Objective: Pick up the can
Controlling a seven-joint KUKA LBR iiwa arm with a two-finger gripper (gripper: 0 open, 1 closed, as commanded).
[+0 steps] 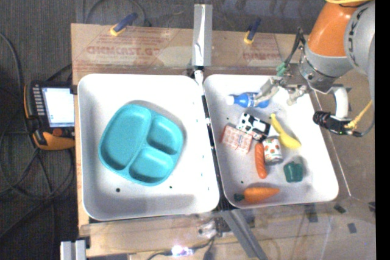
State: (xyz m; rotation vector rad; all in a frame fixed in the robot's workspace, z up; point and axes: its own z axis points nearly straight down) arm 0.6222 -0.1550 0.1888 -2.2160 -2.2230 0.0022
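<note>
Two white bins sit side by side on the bench; the left bin (91,192) holds a blue tray (141,142). Nearest in the right bin (323,186) lies a carrot (259,194), then a green pepper (293,172), and the can (272,150) stands just beside a banana (284,133). Farther back, the gripper (283,91) hovers near a bottle (247,99), well apart from the can; its jaws look spread and hold nothing. This reads as the approach: next it must come over the can and descend.
</note>
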